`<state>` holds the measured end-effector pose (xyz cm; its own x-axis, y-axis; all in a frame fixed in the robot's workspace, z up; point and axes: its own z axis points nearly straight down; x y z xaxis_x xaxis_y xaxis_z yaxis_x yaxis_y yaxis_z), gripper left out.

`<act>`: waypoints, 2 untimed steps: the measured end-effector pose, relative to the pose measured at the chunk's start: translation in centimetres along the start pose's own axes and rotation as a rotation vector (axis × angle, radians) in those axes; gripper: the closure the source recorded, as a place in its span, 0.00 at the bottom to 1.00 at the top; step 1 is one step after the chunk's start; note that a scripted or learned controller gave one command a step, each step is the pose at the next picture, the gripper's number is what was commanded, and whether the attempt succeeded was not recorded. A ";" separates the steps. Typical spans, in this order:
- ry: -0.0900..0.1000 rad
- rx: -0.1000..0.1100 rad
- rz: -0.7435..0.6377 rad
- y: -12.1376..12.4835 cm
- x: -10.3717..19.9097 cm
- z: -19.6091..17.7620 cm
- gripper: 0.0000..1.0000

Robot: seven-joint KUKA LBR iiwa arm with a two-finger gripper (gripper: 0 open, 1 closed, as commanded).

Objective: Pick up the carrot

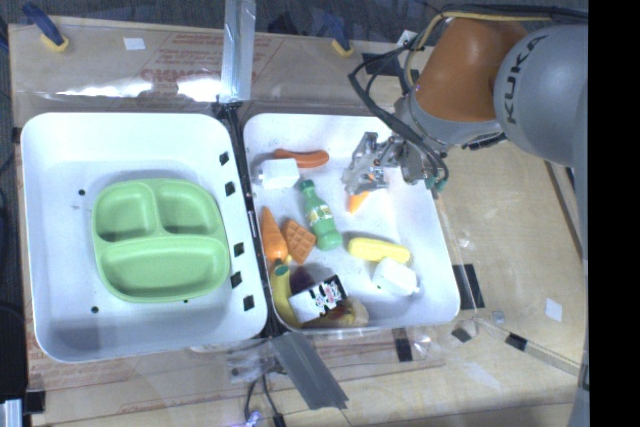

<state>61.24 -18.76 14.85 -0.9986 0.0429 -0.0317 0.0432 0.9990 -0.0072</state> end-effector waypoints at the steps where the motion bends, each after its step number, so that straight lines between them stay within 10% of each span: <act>1: 0.001 0.000 -0.001 0.0 0.0 0.0 0.00; 2: 0.032 -0.006 0.059 -1.9 -1.9 5.8 0.00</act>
